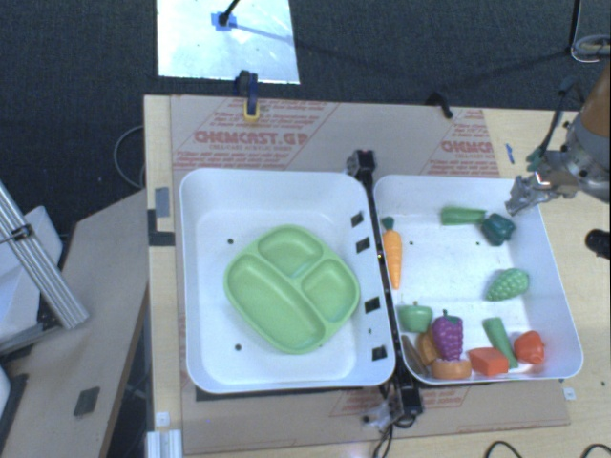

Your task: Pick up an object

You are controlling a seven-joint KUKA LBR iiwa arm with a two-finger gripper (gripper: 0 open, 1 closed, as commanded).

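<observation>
Toy food crowds the near edge of the right bin (563, 299), an orange block (488, 361) nearest. The gripper (524, 196) hangs at that bin's far right rim beside a teal piece (497, 228); its jaw state cannot be told. Nothing appears lifted yet, so the pick remains ahead. Board lettering behind reads "CHEMCAST GP" (252, 139).

Two bins are sitting side by side on bench (315, 127). Divided plate (291, 289) is lying in left bin (205, 198). Toy foods are lying in right bin (563, 332): carrot (391, 253) at left wall, cluster (468, 346) along front, claw (523, 195) hovering over rear-right rim.
</observation>
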